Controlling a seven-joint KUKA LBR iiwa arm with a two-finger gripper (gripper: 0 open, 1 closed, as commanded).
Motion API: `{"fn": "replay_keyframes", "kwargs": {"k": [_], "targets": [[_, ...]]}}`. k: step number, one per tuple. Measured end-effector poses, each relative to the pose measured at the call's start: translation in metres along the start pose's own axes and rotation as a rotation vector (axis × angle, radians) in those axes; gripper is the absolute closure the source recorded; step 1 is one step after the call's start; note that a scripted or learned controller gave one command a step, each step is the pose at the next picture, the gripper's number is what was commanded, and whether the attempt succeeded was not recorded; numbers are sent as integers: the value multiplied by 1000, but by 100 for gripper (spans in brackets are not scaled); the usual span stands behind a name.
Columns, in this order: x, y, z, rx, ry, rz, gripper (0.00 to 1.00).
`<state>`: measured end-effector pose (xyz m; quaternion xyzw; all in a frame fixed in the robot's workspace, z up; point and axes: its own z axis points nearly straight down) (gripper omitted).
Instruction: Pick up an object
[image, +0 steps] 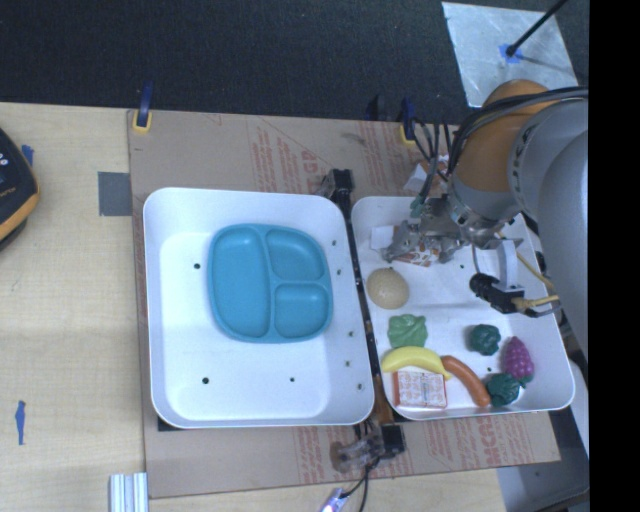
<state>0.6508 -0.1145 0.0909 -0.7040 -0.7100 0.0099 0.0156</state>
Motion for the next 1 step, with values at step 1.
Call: {"fn": "replay_keyframes", "kwargs": {"k": [1], "targets": [[1,0,1,1,-1,0,0]]}}
